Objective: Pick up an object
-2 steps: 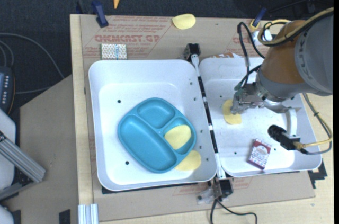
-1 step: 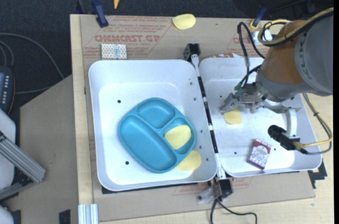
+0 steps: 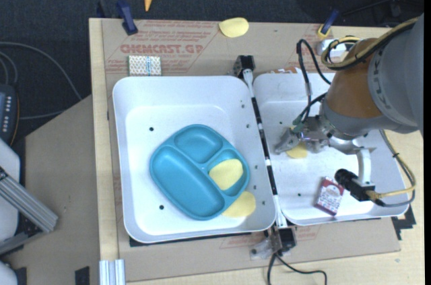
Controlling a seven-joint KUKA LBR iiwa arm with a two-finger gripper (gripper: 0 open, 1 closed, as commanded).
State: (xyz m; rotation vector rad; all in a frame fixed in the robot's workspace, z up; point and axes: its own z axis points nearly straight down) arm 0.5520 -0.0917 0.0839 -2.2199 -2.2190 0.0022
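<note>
small red packet (image 3: 330, 197) lies near the right bin's (image 3: 377, 209) front edge. gripper (image 3: 294, 140), fingers spread open, sits low over a yellow piece (image 3: 297, 153) mid-bin, touching or just above it. likely light, smooth, slippery; best pinched across its narrow width.

The table (image 3: 108, 142) has a tan wooden top with red printed lettering. Two shallow white plastic bins sit on it side by side, the left bin (image 3: 135, 115) and the right bin (image 3: 283, 85). A yellow oval piece (image 3: 234, 27) and a small patterned square packet (image 3: 145, 65) lie near the far edge.
</note>
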